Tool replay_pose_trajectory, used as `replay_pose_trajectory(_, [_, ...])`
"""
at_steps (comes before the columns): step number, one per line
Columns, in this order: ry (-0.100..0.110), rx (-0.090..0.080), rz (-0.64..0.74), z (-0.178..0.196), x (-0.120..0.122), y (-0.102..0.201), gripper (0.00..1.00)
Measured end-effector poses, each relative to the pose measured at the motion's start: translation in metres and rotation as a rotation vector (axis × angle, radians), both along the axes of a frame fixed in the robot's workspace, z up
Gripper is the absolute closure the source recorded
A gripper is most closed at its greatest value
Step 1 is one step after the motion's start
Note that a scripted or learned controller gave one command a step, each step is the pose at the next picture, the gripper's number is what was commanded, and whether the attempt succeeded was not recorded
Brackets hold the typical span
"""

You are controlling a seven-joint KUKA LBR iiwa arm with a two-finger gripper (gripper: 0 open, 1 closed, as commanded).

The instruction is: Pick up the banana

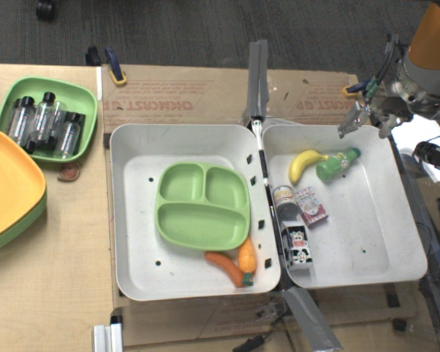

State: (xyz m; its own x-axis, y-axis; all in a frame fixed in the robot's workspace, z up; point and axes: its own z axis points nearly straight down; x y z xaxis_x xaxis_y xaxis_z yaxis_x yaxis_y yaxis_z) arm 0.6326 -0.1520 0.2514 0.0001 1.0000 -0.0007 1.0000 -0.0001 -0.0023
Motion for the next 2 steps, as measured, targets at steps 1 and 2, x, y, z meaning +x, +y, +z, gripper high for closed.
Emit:
replay_pose_trajectory(1, [0.000,0.000,0.094,-0.078,0.026,0.046,0.00])
replay_pose_trajectory(2, [-0.001,0.000,0.179,-0.160,0.016,0.032,0.00])
